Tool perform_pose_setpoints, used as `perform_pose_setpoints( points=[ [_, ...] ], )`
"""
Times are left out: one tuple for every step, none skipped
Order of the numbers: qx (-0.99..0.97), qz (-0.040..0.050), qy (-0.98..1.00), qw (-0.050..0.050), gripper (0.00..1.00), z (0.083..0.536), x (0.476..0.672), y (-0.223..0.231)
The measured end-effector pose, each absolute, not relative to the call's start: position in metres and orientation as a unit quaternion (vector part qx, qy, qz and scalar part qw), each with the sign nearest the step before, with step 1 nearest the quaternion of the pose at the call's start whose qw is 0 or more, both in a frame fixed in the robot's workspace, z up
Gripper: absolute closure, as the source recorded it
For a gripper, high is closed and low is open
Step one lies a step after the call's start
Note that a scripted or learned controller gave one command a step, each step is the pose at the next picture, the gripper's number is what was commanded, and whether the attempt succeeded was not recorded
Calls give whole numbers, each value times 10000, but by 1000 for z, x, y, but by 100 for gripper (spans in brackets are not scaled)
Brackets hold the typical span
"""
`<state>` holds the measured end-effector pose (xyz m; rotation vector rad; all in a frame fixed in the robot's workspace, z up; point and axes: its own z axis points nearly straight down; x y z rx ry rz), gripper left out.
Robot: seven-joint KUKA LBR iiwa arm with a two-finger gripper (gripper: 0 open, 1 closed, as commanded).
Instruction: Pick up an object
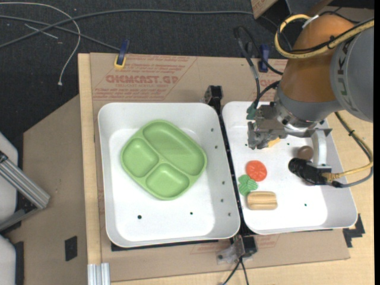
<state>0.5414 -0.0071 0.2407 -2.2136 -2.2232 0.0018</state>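
1. We see the gripper (261,138) low over the far part of the right bin (309,221), above bare white floor. From this angle we cannot tell whether it is open or closed, and nothing shows in its hold.
2. The likely candidates lie just nearer the camera in the same bin: a round red toy piece (256,170), a small green leafy piece (246,184) touching it, and a tan bun-shaped piece (261,200) just beside those.
3. A small brown rounded thing (304,152) sits to the right of the gripper.
4. The left bin (119,218) holds a green divided plate (163,159), well apart from the gripper.
5. We judge the task barely begun: every object rests on a bin floor, so choosing, grasping and lifting all remain.
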Motion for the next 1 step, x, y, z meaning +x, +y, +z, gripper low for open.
perform_pose_setpoints(
  points=[
    [-7046, -14, -7097, 3, 100, 247, 549, 50]
  ],
)
